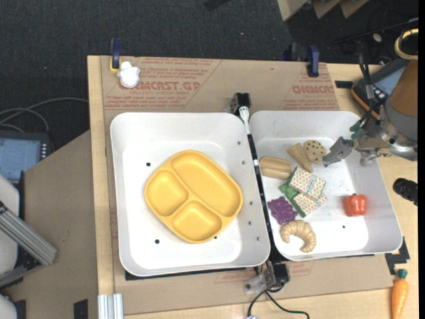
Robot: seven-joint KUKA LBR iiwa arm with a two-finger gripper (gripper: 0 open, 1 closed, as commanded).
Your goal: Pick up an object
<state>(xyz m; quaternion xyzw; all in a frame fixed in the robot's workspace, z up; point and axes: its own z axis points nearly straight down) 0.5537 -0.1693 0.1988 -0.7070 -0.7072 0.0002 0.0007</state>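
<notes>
Now the gripper point(340, 150) is seen over the right bin point(332, 121), near its far edge, beside the cookie point(313, 151). Whether it is released or clenched cannot be told. The crowded toys could be knocked, or two caught together.

Materials and surface finish.
Glossy yellow plastic plate point(192, 195); smooth white plastic bins point(126, 178); matt brown printed cardboard point(199, 85) beneath.

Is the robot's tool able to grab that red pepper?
Probably yes. The tool hangs over the right bin, and the red pepper sits alone on bare floor just below it, with nothing touching or covering it.
</notes>
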